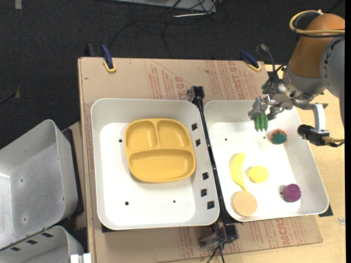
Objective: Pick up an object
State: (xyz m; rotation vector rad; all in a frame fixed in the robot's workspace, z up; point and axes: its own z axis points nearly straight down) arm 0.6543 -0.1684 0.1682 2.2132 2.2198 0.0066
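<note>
My gripper hangs over the back of the right bin, shut on a small green object that sticks out below its fingertips. On the bin floor just right of it rests a teal and red ball. Nearer the front lie a yellow banana, a yellow round piece, a tan disc and a purple lump.
The left bin holds a yellow divided plate. A dark divider with clips runs between the bins. A grey tub stands off the bench at the left. Cables lie on the floor behind.
</note>
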